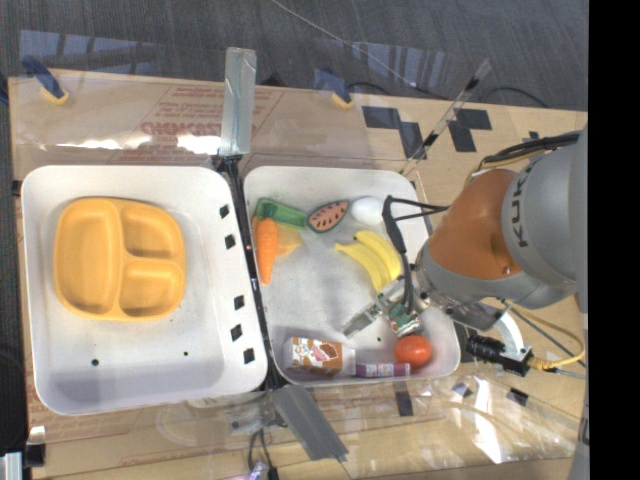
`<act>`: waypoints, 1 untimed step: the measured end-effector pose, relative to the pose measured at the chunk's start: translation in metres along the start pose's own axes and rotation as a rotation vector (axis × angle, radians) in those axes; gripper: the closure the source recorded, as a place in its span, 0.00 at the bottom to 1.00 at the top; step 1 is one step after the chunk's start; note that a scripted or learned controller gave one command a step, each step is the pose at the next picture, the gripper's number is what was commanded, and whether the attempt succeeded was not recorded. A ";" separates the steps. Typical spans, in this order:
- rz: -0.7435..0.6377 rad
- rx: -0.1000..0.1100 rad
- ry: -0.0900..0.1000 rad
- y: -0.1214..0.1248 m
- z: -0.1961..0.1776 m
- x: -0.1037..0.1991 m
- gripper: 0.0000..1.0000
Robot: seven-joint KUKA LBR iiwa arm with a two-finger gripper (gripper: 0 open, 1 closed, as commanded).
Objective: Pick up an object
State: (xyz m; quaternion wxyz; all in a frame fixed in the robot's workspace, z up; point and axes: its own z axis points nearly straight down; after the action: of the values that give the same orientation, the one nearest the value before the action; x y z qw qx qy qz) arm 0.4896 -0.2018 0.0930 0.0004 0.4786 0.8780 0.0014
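Two white bins sit before us: the left bin (40, 368) bears a yellow tray (118, 258). We see the gripper (385, 313) low in the right bin (300, 183), jaws spread on nothing, between bananas (373, 256) and tomato (412, 349).

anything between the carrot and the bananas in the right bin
In the camera view, only bare white bin floor lies between the carrot and the bananas.

Two white bins (60, 388). One yellow tray (120, 258) in left bin. Right bin: one carrot (267, 248), one banana bunch (375, 256), one tomato (412, 350), one watermelon slice (327, 216), one egg (367, 209), one carton (318, 356). One gripper (385, 313).
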 end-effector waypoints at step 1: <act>-0.103 0.002 -0.001 0.052 -0.004 -0.033 0.00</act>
State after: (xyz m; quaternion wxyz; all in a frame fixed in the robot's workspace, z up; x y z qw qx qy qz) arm 0.5512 -0.2017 0.0976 0.0006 0.4328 0.9015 0.0004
